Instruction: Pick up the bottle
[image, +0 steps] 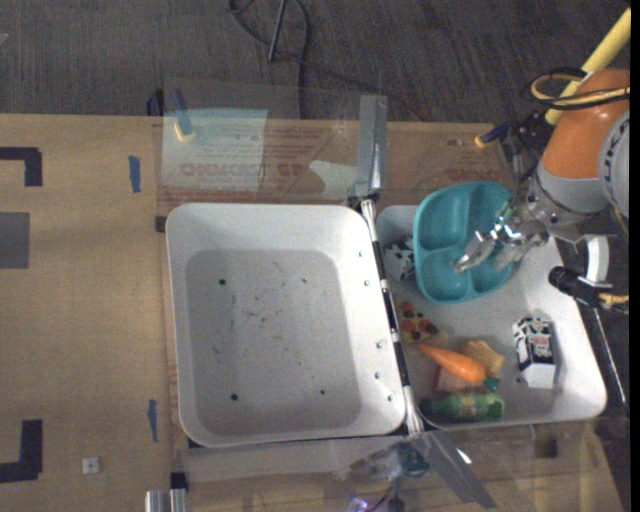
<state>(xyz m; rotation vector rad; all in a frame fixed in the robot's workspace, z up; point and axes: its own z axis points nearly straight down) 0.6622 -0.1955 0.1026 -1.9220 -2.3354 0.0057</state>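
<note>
Bottle, green, lies on its side at the near edge of the right bin, beside a carrot. My gripper hovers released over the teal dish, holding nothing; I judge the pick not yet begun.

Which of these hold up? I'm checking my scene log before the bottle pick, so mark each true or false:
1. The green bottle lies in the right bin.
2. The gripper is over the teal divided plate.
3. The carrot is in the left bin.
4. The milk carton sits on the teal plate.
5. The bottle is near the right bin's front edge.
1. True: the green bottle lies on its side in the right bin.
2. True: the gripper hangs over the teal divided plate.
3. False: the carrot is in the right bin, just above the bottle.
4. False: the milk carton stands on the bin floor, apart from the plate.
5. True.
</note>
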